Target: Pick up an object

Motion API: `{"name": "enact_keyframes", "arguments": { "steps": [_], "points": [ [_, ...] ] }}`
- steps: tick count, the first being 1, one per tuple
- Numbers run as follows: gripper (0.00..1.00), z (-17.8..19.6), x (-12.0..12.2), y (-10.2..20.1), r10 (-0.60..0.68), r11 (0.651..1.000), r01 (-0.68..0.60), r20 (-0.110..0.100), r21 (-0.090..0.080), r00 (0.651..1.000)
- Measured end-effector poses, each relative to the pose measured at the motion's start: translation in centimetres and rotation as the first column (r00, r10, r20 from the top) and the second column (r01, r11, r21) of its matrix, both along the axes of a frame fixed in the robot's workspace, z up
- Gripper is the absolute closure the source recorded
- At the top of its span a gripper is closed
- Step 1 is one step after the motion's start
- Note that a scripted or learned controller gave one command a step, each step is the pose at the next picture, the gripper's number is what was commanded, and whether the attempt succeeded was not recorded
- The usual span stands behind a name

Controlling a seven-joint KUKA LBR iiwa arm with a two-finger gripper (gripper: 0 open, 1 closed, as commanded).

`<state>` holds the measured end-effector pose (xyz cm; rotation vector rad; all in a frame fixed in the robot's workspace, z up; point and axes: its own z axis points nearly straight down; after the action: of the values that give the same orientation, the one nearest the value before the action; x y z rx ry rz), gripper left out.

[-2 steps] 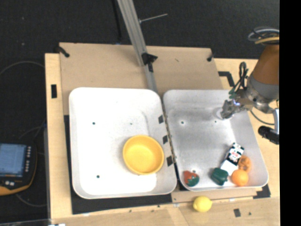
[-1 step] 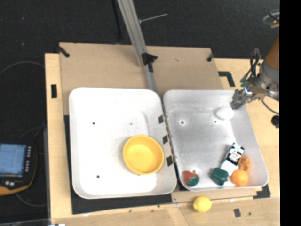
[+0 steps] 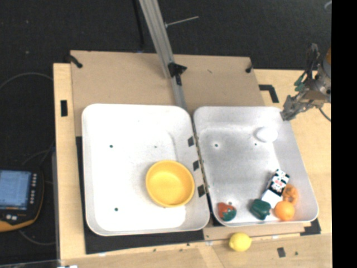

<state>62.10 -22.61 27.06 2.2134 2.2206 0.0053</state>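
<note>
Far off to the claw's left, past the bench edge, a handheld pendant [image 3: 18, 199] with a lit blue screen lies on the dark floor. Closer in, but still well left of the claw and lower in the view, the left bin [image 3: 111, 133] holds a yellow bowl [image 3: 170, 183], sitting upright near that bin's lower right corner. A slanted metal rail [image 3: 162, 43] runs down from the top of the view to the seam between the two bins, left of the claw and above it. The right bin [image 3: 234, 149] lies just below and left of the claw, its upper right corner almost under it. Inside, a pale white object [image 3: 266, 133] sits nearest the claw — just down and to the left. The rest is clustered well below the claw along the bin's lower edge: a red and green piece [image 3: 226, 210], a dark green block [image 3: 260, 209], a black-and-white carton [image 3: 276, 183], an orange ball [image 3: 284, 210] and a smaller orange thing [image 3: 290, 193] touching the carton. A yellow lemon [image 3: 240, 242] lies outside the bin on the bench, further down. The gripper [image 3: 291, 109] itself hangs at the right, over the bin's upper right rim — I cannot tell whether it is released or clenched, and nothing is visibly in it.
</note>
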Motion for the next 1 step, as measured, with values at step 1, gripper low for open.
{"name": "enact_keyframes", "arguments": {
  "steps": [1],
  "points": [
    [1.0, 0.8, 0.48, 5.27, 0.004, 1.0, -0.004, -0.005, 0.003, 1.0]
  ]
}}
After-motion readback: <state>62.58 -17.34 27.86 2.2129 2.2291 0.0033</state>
